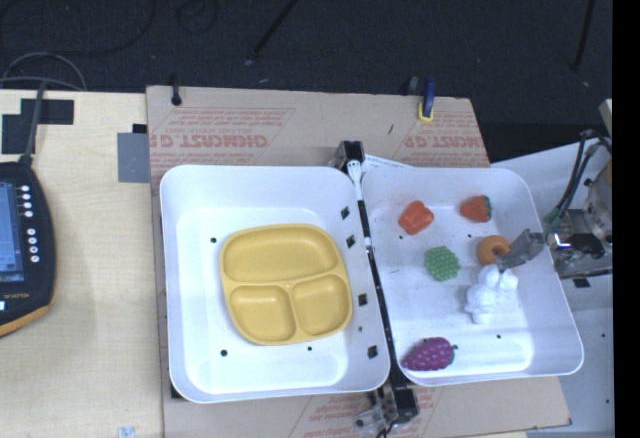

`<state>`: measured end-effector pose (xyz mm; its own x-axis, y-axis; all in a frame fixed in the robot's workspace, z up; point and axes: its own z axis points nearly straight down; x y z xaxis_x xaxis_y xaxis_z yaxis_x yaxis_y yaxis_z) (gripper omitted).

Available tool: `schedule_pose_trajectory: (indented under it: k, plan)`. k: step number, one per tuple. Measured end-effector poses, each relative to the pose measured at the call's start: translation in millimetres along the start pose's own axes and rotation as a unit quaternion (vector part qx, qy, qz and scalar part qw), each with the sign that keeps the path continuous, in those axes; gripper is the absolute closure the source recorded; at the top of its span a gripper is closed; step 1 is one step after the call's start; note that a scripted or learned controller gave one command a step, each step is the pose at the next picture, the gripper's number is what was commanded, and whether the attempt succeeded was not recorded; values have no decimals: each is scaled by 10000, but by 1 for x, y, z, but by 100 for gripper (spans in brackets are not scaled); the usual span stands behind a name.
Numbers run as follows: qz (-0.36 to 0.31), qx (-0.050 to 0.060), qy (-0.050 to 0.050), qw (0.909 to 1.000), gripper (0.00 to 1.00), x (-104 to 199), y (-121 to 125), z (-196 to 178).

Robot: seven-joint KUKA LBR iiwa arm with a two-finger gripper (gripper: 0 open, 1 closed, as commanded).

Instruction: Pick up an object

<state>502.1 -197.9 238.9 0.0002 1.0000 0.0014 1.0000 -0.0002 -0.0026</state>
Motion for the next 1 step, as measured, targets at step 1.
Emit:
schedule_pose_trajectory:
  k: [1]
  plan:
    - [-10,-99,-34,9999,0,13,-6,-226]
